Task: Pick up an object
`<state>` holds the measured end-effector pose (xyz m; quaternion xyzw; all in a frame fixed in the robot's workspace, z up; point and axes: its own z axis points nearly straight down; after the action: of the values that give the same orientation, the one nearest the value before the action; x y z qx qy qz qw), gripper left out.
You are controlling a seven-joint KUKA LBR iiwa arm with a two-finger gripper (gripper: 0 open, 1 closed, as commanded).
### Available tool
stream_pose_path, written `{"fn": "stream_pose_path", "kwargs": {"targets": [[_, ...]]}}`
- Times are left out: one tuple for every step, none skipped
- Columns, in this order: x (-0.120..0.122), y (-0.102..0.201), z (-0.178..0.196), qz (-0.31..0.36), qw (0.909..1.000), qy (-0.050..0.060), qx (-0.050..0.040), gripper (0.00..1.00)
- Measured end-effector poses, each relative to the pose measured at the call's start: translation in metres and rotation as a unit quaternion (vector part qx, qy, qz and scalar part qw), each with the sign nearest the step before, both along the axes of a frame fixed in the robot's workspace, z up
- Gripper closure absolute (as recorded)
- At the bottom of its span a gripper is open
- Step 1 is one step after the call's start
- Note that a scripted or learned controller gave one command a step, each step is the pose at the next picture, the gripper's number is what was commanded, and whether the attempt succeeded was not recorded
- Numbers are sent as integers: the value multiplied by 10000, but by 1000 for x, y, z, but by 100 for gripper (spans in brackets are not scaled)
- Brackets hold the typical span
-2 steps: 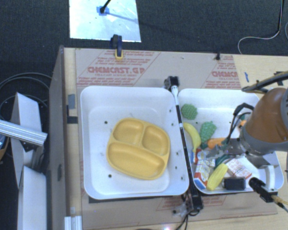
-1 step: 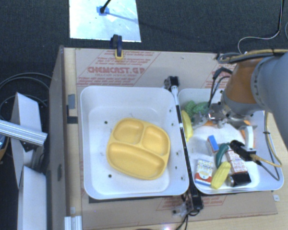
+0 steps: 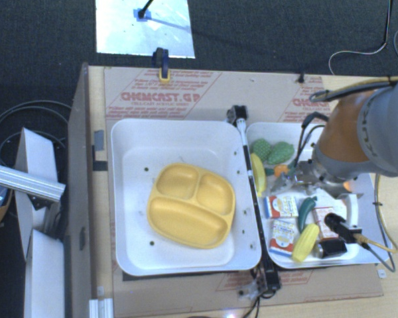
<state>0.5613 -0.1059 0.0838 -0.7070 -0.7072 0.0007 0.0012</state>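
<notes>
Dark carpet surrounds the bench [image 3: 186, 88]; two white bins sit side by side on it. Left bin [image 3: 136, 151] holds a yellow divided tray [image 3: 191, 204]. Right bin [image 3: 278, 132] is crowded: green lumpy toy [image 3: 273, 152], banana [image 3: 257, 173], corn cob [image 3: 305, 241], green pepper [image 3: 306, 210], printed cards [image 3: 282, 207].

Gripper [image 3: 304, 175] is low over the right bin's middle; jaw state I cannot tell. I judge the corn the easiest pick: approach straight down, clear of neighbours.

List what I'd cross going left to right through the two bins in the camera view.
Left bin wall → yellow divided tray → banana → small cartons → corn cob → arm.
</notes>
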Motion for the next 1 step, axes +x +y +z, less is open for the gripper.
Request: {"fn": "stream_pose_path", "kwargs": {"targets": [[56,6,1,32,10000,-40,-7,0]]}}
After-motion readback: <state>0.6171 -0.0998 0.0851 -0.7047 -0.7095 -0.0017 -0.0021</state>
